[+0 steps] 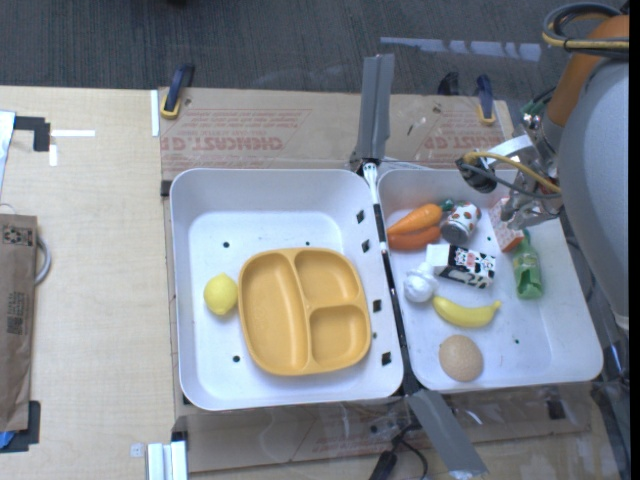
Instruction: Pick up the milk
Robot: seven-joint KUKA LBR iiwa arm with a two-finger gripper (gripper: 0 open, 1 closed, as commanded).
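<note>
The milk (468, 265) is a small carton with black-and-white cow patches. It lies on its side in the middle of the right bin (560, 358). The gripper (516, 211) hangs over the bin's upper right part, to the right of the milk and a little beyond it, apart from it. The grey arm (600, 158) with its orange band reaches in from the right edge. Cables and wrist parts crowd the gripper's tip.
Around the milk lie a carrot (415, 223), a small can (459, 221), a white bulb (418, 288), a banana (466, 312), a brown egg (461, 357) and a green bottle (527, 273). The left bin (200, 218) holds a yellow divided plate (262, 343) and a lemon (221, 294).
</note>
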